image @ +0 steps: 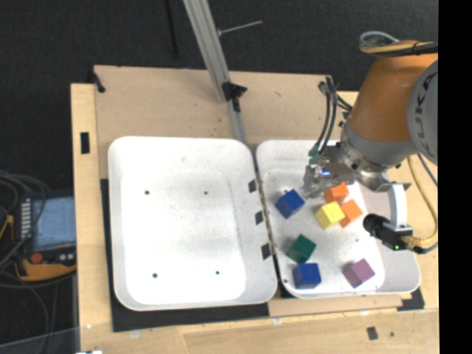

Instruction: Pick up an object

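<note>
In the camera view, the gripper [318, 177] hangs low in the right bin [284, 153], near a blue cube [290, 203] and an orange cube [336, 193]. Whether it is wide or narrow I cannot tell. Yellow [331, 214], green [301, 248] and purple [358, 272] cubes lie nearby.

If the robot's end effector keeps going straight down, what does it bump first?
Probably the white bin floor between the blue cube and orange cube, though depth is hard to judge from above.

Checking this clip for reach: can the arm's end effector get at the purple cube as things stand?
Probably yes. The purple cube sits apart from the other blocks near the right bin's front edge, with nothing over it, and the end effector is already above that bin.
</note>
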You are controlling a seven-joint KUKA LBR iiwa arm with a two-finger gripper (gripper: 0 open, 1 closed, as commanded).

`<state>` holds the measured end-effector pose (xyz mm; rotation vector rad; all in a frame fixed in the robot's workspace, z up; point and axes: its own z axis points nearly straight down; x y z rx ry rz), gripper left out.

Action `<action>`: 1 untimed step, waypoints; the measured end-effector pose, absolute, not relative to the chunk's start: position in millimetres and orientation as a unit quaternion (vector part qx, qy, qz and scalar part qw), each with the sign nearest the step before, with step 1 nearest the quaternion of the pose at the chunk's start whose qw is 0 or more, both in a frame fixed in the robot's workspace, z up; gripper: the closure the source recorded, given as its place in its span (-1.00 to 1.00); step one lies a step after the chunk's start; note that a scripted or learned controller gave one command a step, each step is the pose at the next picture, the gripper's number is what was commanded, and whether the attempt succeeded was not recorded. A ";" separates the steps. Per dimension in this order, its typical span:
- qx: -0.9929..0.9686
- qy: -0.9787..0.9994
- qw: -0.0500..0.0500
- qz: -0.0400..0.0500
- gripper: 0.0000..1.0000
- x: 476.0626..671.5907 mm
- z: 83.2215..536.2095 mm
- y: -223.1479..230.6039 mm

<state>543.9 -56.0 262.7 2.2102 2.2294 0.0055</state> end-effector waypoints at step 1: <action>0.705 0.709 0.000 0.000 1.00 546.6 257.4 -14.9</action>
